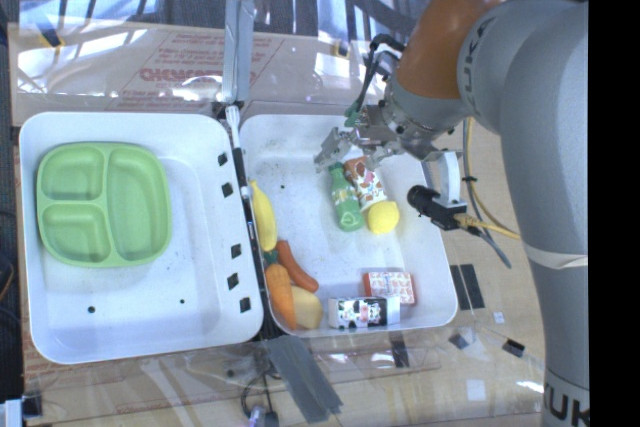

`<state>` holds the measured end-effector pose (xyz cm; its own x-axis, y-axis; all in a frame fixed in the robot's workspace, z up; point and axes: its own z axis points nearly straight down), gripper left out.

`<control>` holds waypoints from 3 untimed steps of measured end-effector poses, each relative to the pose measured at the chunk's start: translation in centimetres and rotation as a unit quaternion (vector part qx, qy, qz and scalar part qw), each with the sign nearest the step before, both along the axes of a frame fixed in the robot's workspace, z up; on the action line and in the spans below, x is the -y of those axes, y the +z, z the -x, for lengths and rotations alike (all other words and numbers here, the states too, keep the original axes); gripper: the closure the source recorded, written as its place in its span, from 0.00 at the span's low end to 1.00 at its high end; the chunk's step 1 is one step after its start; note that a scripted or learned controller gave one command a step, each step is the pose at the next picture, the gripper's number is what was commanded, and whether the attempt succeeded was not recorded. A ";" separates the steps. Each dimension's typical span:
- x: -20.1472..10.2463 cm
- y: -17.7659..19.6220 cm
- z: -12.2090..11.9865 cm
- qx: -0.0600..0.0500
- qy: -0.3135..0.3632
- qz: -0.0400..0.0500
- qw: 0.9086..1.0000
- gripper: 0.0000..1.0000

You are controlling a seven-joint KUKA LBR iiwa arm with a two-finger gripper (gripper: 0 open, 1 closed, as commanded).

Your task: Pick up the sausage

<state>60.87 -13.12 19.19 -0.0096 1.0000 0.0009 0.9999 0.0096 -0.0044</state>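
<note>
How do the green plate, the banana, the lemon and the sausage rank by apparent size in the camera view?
1. green plate
2. banana
3. sausage
4. lemon
The sausage and lemon look close, so their order is unsure.

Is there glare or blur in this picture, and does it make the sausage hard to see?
In the camera view, strong glare lies on the clear panels behind the bins; the whole image is slightly soft, so package labels are unreadable. The sausage, near the right bin's left wall, stays glare-free and distinct. The gripper above the green bottle casts little shadow.
</note>
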 end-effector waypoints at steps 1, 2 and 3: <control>1.7 -7.7 5.0 -0.001 -0.156 0.000 0.988 0.00; 1.7 -7.7 5.0 -0.001 -0.156 0.000 0.988 0.00; -2.1 -10.1 8.3 0.001 -0.039 0.000 0.999 0.00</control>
